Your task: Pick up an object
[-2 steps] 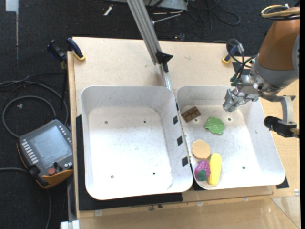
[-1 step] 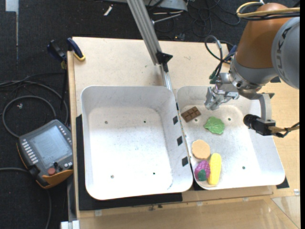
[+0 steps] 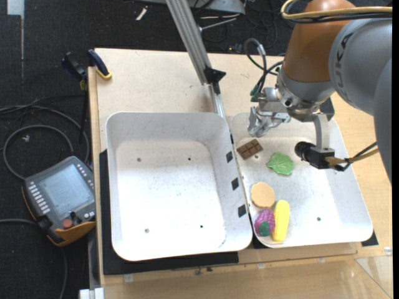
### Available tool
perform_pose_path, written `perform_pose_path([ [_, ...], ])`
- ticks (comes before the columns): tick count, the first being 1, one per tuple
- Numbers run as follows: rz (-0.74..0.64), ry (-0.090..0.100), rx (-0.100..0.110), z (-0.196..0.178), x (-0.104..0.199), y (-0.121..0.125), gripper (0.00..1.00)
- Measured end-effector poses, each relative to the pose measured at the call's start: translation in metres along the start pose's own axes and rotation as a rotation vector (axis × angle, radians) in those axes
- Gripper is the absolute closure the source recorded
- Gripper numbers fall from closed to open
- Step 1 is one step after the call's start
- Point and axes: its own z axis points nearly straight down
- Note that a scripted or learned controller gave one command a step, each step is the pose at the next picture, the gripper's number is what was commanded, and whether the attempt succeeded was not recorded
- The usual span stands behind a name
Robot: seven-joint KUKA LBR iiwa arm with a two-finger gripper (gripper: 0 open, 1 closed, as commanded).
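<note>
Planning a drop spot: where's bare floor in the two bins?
The left white bin is bare wall to wall. In the right white bin, only the corner right of the yellow corn cob is free; its left side is crowded.

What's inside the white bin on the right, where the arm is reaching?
The right bin holds a brown chocolate bar, a green leaf, a tan round cookie, a yellow corn cob and purple grapes. The arm covers the bin's far end.
</note>
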Motion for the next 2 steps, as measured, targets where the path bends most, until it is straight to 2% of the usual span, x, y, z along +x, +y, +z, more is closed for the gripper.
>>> perform_pose_path([
  [1,-0.002,0.001,0.001,0.006,0.064,0.01,1.0],
  [2,0.0,0.0,0.001,0.018,0.111,0.027,1.0],
])
